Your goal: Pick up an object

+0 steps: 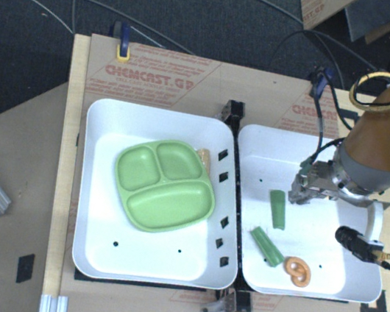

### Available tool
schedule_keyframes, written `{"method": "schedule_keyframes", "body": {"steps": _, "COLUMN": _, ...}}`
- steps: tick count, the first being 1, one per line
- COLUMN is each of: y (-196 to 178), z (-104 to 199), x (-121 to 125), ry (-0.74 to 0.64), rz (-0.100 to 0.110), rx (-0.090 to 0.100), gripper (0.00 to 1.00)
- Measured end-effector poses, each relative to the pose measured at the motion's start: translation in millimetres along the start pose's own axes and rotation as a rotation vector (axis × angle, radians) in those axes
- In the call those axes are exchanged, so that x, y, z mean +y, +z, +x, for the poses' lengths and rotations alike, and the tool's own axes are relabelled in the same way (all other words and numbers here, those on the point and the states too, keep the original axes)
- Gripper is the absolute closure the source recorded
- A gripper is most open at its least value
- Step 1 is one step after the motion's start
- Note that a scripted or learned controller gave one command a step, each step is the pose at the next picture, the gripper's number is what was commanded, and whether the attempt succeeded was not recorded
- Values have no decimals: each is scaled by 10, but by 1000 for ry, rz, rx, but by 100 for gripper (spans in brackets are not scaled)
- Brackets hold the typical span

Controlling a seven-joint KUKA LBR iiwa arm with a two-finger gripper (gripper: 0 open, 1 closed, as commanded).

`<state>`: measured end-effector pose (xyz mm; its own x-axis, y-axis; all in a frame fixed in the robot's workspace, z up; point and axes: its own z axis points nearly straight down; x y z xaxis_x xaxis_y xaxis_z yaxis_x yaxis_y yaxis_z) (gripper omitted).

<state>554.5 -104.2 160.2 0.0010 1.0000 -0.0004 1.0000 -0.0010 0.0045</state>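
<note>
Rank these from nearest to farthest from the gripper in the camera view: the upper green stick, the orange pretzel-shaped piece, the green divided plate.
1. Upper green stick, right bin, just below-left of the gripper.
2. Orange pretzel-shaped piece, right bin's near edge.
3. Green divided plate, left bin.

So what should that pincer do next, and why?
Probably drop a little toward the upright green block: the pincer hangs in the right bin just beside it, and nothing shows between its tips.
</note>
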Motion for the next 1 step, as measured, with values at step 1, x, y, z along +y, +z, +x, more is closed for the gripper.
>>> {"method": "schedule_keyframes", "body": {"steps": 1, "y": -562, "z": 16, "x": 101, "ry": -2, "rz": 2, "rx": 0, "gripper": 100}}
